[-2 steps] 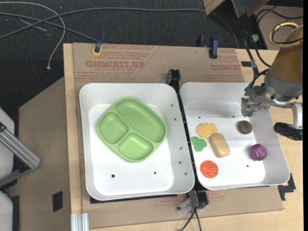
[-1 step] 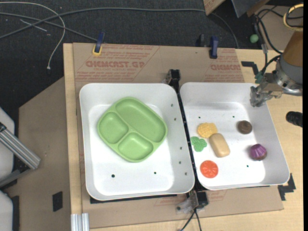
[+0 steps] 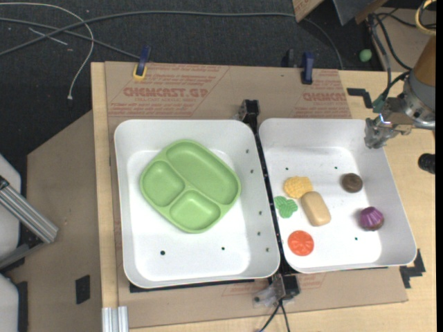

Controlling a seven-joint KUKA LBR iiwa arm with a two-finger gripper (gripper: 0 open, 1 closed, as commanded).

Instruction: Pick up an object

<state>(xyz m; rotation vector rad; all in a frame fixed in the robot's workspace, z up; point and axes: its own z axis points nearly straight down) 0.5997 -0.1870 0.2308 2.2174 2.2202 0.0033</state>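
- On my feed the left bin (image 3: 131,247) holds one green divided plate (image 3: 190,185), lying flat toward the bin's upper middle.
- The right bin (image 3: 331,140) holds six small things: a yellow corn piece (image 3: 297,186), a green leafy piece (image 3: 285,207), a tan bread roll (image 3: 315,208), an orange round piece (image 3: 300,243), a brown ball (image 3: 351,182) and a purple piece (image 3: 371,218).
- The corn, leafy piece and roll cluster together, touching or nearly so.
- The gripper (image 3: 374,137) hangs over that bin's upper right corner, well apart from the pieces; I cannot tell its state.
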